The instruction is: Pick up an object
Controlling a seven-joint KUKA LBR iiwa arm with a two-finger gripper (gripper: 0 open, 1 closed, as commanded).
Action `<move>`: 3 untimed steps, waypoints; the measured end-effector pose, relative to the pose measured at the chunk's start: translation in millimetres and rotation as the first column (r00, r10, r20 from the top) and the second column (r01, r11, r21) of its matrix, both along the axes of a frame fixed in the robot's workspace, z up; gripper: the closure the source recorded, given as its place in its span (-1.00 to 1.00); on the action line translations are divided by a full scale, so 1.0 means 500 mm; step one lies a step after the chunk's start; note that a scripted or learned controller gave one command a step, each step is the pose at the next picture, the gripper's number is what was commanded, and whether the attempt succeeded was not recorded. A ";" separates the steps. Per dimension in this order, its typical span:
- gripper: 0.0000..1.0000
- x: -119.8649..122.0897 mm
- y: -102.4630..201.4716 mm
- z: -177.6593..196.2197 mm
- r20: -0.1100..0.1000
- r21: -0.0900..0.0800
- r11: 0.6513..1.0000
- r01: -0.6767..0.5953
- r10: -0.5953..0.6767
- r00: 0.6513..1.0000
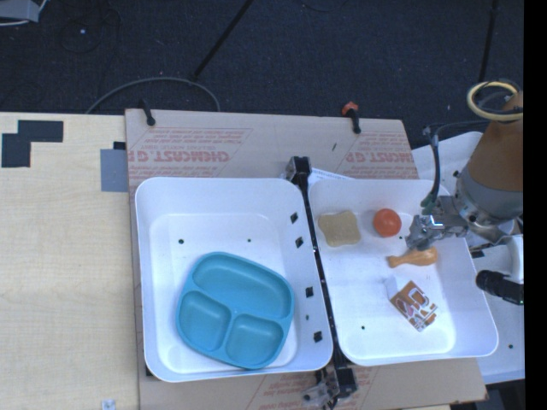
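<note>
Camera view: two white bins are seen.
Left bin [162, 220]: one blue tray [234, 308].
Right bin [466, 331]: four objects — bread slice [339, 228], red ball [386, 222], orange piece [413, 259], packet [414, 305].
Gripper [425, 231]: just above the orange piece; finger state cannot be told.

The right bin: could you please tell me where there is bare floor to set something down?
The right bin has bare floor left of the printed packet, below the bread slice. It is crowded top right: tomato, orange piece and end effector.
</note>
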State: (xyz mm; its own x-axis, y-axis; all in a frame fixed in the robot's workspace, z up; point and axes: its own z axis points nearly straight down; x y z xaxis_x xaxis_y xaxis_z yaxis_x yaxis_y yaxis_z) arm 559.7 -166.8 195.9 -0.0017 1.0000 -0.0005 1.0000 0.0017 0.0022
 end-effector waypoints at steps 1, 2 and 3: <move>1.00 0.004 -0.014 0.124 0.002 -0.001 1.000 0.000 0.000 1.000; 1.00 -0.016 0.088 0.132 -0.005 0.003 1.000 -0.002 0.002 1.000; 1.00 -0.041 0.189 0.104 -0.008 0.003 1.000 -0.002 0.002 1.000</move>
State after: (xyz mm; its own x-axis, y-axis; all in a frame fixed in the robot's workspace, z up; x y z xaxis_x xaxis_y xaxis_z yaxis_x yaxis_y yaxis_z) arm 539.3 -72.1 247.9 -0.0037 1.0000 0.0027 1.0000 0.0037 -0.0054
